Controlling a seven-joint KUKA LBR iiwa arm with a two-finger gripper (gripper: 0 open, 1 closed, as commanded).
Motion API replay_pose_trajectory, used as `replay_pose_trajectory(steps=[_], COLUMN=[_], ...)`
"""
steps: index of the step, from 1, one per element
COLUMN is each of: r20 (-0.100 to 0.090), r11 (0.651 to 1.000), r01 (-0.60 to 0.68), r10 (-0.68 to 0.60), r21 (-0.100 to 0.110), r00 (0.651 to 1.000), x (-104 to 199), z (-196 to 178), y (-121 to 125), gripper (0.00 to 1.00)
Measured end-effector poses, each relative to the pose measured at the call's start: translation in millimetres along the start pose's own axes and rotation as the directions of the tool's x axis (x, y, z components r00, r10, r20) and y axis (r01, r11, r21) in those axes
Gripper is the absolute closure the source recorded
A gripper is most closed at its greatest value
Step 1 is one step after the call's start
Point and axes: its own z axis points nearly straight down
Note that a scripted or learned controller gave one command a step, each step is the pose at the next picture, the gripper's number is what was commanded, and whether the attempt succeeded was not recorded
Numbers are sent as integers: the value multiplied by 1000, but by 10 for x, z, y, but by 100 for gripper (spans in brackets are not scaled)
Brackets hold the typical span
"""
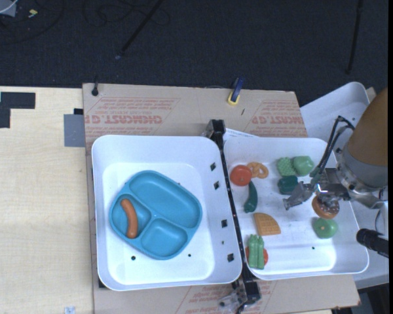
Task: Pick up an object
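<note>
A divided plate (158,214) lies in the left bin (111,156); toy foods (267,224) scatter the right bin (344,261).

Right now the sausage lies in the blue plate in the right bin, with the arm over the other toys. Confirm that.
Not quite. The camera view shows the sausage in the blue plate in the left bin, not the right one. The arm is over the other toys in the right bin, as you say.

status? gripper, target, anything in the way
Gripper low in right bin, nothing seen in it. Nearest: dark green piece, brown donut. Toys crowd close on both sides. Sausage on blue plate, left bin.
</note>
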Motion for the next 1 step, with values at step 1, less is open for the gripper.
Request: replay_pose_trajectory(steps=[1], r20=[3], r11=[1000], r01=[2], r10=[-2], r21=[-14], r00=[1000], x=[-3], z=[-68], y=[26], gripper=[0])
